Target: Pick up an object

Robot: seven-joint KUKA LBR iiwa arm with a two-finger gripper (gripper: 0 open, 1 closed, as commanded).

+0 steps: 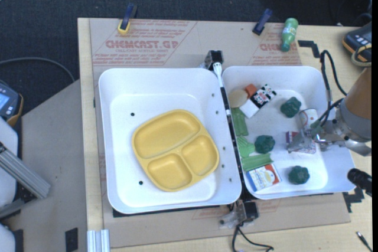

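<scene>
My gripper [300,141] hangs low over the middle right of the right bin [319,77], at the end of the grey arm [357,118]. Three dark green lumps lie around it: one at the back [290,107], one to its left [264,143], one in front [299,174]. A black-and-white toy [264,95] with an orange piece [251,90] lies at the back of the bin. A small white and red box [263,176] rests at the front left. Nothing is visibly held.
A yellow divided plate [175,149] lies in the left bin [112,91]. Green flat strips [240,127] line the right bin's left wall. A green bottle [289,34] and two blue clamps [127,18] [262,22] sit on the board behind the bins.
</scene>
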